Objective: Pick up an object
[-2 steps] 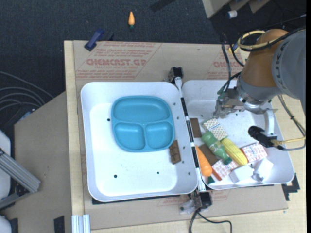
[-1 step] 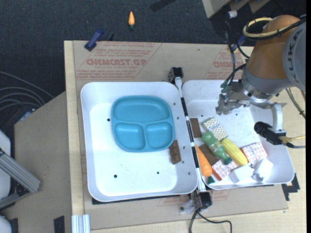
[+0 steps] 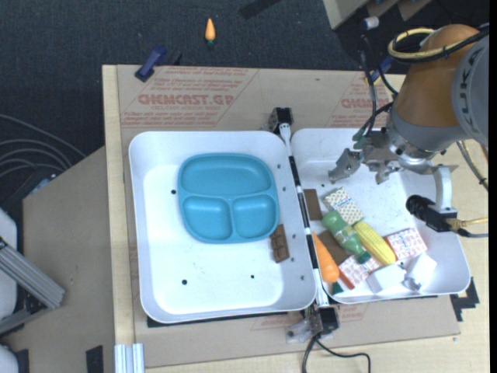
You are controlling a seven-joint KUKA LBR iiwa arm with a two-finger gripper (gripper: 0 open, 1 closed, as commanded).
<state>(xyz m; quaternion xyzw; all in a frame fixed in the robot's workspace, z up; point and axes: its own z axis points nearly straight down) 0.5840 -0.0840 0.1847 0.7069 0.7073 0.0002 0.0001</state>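
We see a blue plate in the left bin; corn, bottle and carrot crowd the right bin; the gripper hangs spread, holding nothing.

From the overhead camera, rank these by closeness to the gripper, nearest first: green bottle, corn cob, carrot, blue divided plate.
Measured from the gripper above the right bin:
1. Green bottle, right bin, just below the gripper.
2. Corn cob, beside the bottle, slightly farther.
3. Carrot, along the right bin's left wall.
4. Blue divided plate, left bin.
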